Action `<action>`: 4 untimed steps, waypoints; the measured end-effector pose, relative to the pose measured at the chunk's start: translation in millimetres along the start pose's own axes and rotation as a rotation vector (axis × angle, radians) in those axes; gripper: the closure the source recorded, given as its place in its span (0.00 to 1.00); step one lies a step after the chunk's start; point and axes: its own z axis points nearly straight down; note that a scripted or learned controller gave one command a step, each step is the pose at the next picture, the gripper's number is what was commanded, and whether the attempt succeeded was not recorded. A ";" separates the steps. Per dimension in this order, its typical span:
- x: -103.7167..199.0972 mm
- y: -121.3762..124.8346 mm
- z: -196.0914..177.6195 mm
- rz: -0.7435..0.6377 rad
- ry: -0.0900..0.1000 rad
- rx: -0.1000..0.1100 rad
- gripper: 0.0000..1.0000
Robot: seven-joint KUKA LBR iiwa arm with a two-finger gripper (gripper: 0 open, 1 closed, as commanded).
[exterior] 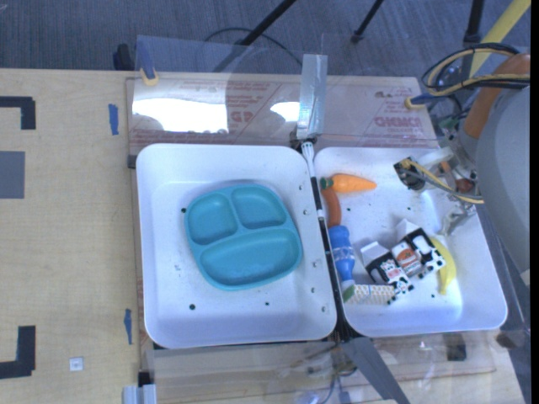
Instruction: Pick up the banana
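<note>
Claw (421, 257) is sitting low in the right bin (472, 314), a black and white block with an orange patch, tilted on a diagonal. Honestly can't tell from this angle what it's doing grip-wise, it's too jumbled down there. Banana (447, 269) is lying just beside it on the claw's right, a yellow curve running down toward the bin's front right area, and it's looking like it's touching or nearly touching the claw body, hard to say which.

Moving outward in the same bin: a blue bottle-ish thing (341, 257) is lying along the left wall, with a reddish-orange piece (332, 204) above it against the divider. A carrot (354, 184) is lying near the back left corner, green end pointing left. Something small and pale with speckles (372, 293) is resting near the front, just left of the claw.

Up at the back right, the grey arm (515, 167) is coming in with a bundle of yellow and black cables (459, 66) looping over it, plus more wiring (429, 175) dangling over the bin's back edge.

The left bin (160, 251) is holding a teal divided plate (242, 234), three compartments, sitting about in the middle. Both bins are sitting on the wooden desk (59, 225), with a clear plastic panel (219, 99) standing behind them.
</note>
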 end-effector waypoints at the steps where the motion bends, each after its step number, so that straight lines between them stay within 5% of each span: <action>1: 20.0 -11.2 -20.2 -0.001 0.011 -0.016 0.00; 2: 21.6 -22.7 -1.8 0.005 0.002 -0.014 0.00; 3: 31.6 -68.2 -2.2 -0.031 0.001 -0.016 0.00; 4: 14.1 -70.0 -1.5 0.002 0.011 -0.015 0.00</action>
